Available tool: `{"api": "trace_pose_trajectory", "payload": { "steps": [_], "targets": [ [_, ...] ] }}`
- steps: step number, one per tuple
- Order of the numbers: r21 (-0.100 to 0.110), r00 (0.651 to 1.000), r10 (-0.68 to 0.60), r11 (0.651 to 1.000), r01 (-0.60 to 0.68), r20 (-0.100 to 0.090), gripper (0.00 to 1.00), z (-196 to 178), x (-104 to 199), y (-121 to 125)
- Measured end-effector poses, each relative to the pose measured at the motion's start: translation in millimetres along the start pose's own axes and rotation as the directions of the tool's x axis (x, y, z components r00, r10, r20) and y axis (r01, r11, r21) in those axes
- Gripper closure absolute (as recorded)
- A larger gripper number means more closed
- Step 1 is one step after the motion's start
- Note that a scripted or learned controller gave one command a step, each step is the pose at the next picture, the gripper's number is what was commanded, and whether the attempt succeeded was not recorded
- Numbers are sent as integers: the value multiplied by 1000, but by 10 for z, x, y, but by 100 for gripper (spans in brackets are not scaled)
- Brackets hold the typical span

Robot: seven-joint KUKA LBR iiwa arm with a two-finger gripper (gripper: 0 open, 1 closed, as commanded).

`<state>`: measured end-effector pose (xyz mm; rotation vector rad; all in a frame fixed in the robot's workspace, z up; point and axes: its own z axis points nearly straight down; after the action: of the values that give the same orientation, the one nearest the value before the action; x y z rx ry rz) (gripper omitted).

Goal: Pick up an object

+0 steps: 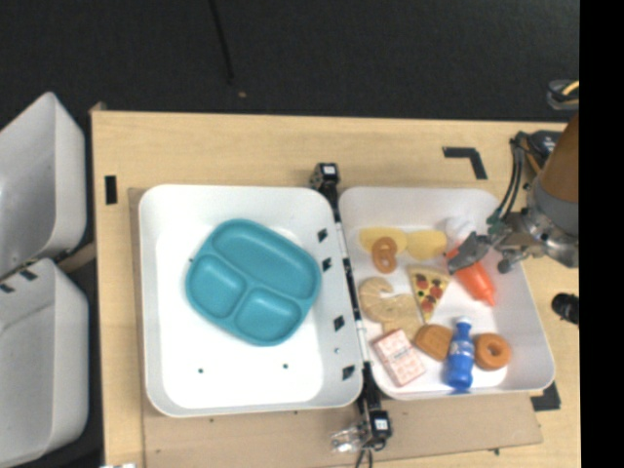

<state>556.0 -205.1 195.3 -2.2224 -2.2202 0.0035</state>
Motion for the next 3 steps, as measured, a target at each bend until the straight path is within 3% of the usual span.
{"api": "trace_pose_trajectory", "payload": {
  "steps": [1,2,3],
  "targets": [
    [2,1000,1,1000,-1,-1,0,590,-69,-70],
    [-5,1000,0,1000,0,-7,0,933,-44,-43],
    [-14,1000,6,1000,-6,-1,100,792,-78,-24]
  ]
}}
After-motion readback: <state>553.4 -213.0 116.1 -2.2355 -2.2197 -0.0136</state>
